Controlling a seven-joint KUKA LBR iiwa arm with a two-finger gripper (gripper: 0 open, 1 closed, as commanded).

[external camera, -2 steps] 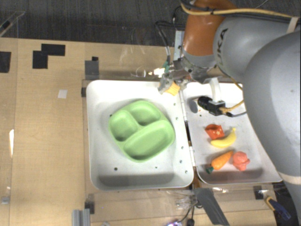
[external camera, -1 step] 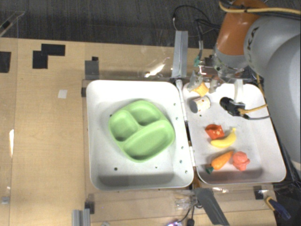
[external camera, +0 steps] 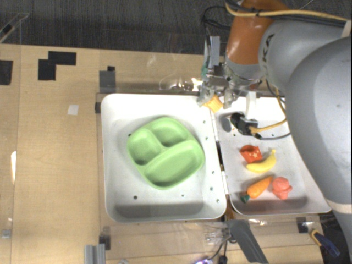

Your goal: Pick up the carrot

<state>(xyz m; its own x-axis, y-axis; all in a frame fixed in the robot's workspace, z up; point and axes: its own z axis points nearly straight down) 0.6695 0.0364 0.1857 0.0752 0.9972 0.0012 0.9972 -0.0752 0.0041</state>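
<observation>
Orange carrot [external camera: 259,187] lies lower right of frame in the right bin [external camera: 308,202], w/ banana [external camera: 263,162] just above. Gripper [external camera: 218,99] sits at upper centre, well apart, by the bin's top edge; a small yellow-orange bit shows there, can't tell if it's held. Risk: descent clips banana or pink item [external camera: 282,187], since they crowd carrot.

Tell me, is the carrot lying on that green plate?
No, the carrot lies in the right bin beside a banana, while the green plate sits in the left bin.

The grey arm [external camera: 308,65] reaches in from the right, its orange band [external camera: 246,32] above the wrist, with the gripper [external camera: 217,100] pointing down near the bins' far edge.
</observation>
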